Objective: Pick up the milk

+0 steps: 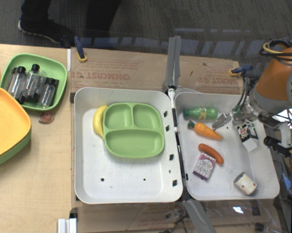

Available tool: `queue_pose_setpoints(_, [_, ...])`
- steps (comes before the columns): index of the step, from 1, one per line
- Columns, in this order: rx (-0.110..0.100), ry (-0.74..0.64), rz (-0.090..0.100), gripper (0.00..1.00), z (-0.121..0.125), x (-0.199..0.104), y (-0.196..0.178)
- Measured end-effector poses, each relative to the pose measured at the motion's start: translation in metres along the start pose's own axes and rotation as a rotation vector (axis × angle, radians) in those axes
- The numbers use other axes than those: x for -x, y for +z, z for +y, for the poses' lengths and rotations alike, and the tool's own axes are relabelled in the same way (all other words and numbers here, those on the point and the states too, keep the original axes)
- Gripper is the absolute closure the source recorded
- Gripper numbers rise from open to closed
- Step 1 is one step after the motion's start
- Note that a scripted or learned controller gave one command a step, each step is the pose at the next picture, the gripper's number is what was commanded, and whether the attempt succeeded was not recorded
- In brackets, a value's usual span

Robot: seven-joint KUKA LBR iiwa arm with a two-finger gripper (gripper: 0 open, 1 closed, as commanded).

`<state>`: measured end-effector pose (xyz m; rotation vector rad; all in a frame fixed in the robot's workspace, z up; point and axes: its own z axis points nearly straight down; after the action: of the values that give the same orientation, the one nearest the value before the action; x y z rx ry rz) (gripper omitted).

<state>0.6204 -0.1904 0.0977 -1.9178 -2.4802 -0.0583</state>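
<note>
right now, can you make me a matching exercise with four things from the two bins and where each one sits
Things:
1. green divided plate
2. green bottle
3. carrot
4. milk carton

Places:
A. near the right bin's back wall
B. in the left bin
C. toward the right bin's right side, beside the gripper
D. just in front of the green bottle

Pairs: 1-B, 2-A, 3-D, 4-C
</note>
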Motion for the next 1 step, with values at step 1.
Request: queue_pose_setpoints(1, [-0.014, 0.091, -0.002, 0.00, -0.0302, -0.0010, -0.0333])
